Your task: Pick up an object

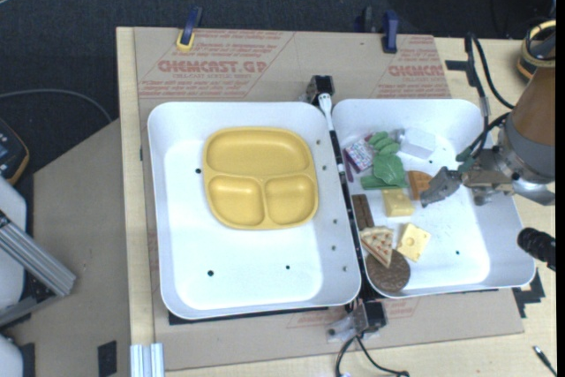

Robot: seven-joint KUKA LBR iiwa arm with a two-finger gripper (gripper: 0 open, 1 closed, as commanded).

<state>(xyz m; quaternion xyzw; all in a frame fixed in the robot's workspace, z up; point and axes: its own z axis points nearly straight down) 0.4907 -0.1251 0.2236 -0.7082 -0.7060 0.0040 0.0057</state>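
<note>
The arm [530,156] is a thick, rounded tube, smooth and matt grey at the wrist, where the casing narrows to a paler, silvery collar. On the far side of that runs the orange band [540,106], broad and dull, closer to brownish amber in this light, with a soft sheen along its left edge. The gripper [439,188] is a compact piece of grey metal with angular, brushed faces, darkening toward its left end. A thin black cable [478,82] curves along the arm's left side to the wrist.
</note>
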